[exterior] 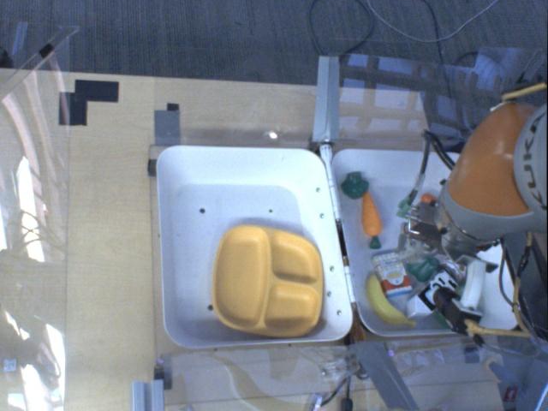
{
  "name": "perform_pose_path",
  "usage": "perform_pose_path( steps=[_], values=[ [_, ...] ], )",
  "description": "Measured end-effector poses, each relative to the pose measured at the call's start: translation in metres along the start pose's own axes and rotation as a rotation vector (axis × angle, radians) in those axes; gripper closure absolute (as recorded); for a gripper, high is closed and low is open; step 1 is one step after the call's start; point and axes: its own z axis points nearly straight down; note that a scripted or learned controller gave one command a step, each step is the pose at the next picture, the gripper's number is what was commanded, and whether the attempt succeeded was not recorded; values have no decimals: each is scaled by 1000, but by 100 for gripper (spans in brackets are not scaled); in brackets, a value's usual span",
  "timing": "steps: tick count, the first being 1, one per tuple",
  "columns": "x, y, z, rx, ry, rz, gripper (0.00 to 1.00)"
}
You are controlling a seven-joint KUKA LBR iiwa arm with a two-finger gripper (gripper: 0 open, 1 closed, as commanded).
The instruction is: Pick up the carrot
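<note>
The carrot (370, 215) is small and orange with a green top (354, 185), lying in the right bin (385, 165) near its far left corner. My gripper (421, 255) hangs low over the right bin's middle, to the right of and nearer than the carrot, apart from it. The grey wrist and orange band (490, 174) cover much of the bin's right side. The wrist hides the fingertips.
A yellow banana (384, 302) and a small carton (391, 272) lie at the right bin's near left. A yellow divided plate (267, 279) sits in the left bin (184, 229). A metal divider post (325, 101) stands between the bins at the back. Cables trail behind.
</note>
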Motion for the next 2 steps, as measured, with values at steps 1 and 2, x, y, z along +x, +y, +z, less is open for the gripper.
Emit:
perform_pose_path(
  steps=[1,2],
  values=[
    [17,-5,15,1,0,-65,100],
    [18,-3,4,-4,2,-68,100]
  ],
)
